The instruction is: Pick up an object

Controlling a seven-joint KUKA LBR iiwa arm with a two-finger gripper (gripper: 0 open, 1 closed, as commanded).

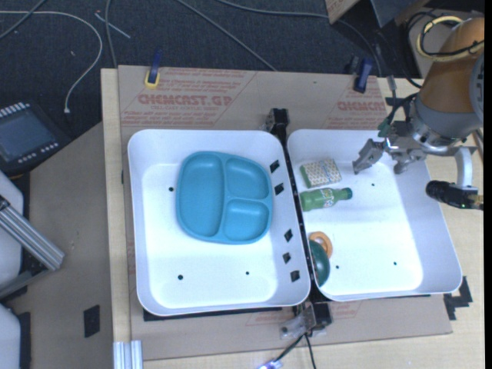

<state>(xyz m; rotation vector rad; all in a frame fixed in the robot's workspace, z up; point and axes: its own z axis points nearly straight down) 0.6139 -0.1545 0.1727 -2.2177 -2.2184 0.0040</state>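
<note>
Camera view: gripper hung over right bin, upper part, jaws spread open, nothing between fingers. Green bottle lay on its side near bin's left wall, patterned sponge just above it. Blue divided plate sat in left bin.

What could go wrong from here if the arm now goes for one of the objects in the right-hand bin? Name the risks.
1. The green bottle lies on its side right beside the sponge block; a grab may catch both or roll the bottle away.
2. The orange and green item sits against the right bin's left wall, leaving little room.
3. The gripper with jaws spread hangs away from all three.
</note>
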